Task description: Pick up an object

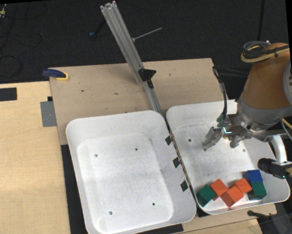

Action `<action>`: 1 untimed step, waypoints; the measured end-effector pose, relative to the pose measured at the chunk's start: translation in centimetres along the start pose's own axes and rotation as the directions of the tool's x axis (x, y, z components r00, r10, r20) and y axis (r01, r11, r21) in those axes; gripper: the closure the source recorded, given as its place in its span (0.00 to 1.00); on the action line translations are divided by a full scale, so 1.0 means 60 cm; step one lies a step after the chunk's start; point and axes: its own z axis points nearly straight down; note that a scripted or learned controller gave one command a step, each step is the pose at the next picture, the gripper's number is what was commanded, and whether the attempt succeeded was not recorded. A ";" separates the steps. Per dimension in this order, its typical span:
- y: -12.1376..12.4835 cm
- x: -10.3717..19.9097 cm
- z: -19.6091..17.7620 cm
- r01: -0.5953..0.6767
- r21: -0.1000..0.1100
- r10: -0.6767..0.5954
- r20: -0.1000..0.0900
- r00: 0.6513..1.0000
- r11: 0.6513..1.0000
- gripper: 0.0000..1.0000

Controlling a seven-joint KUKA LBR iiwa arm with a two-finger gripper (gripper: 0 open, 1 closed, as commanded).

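Gripper (221, 137): fingers spread, holding nothing; your block cluster (234, 188) lies at 6 o'clock, well apart.

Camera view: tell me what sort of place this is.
Most likely a robotics lab set up for grasping trials: a wooden bench bearing two shallow white bins, small coloured blocks heaped in the right bin's near corner, and the arm's tool hanging above them.

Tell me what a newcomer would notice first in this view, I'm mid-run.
The cluster of coloured blocks, orange, green and blue, huddled in the near corner of the right bin. Above them the gripper hangs over the middle of that bin with nothing between its fingers. The left bin sits beside it.
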 end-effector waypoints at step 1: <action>0.001 -0.003 -0.004 -0.005 -0.006 0.005 0.001 1.000 1.000 0.00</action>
